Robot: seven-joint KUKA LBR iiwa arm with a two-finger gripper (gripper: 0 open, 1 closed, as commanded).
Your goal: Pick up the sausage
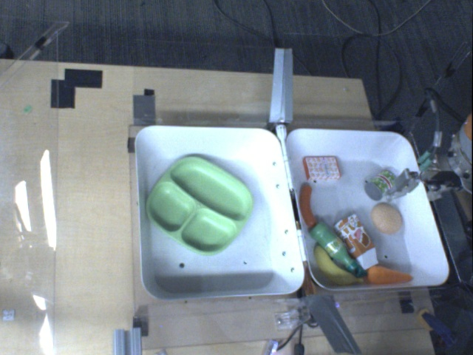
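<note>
Sausage (306, 206) lies along the right bin's (355, 143) left wall, well apart from fingers (411, 182).

Bench (89, 198): pale wood top. Carries two shallow white bins side by side, touching along a shared edge: left bin (148, 272), right bin (355, 143). Grey metal post (281, 87) at the rear, between the bins. Black tape marks (74, 86) at far left corner.
</note>
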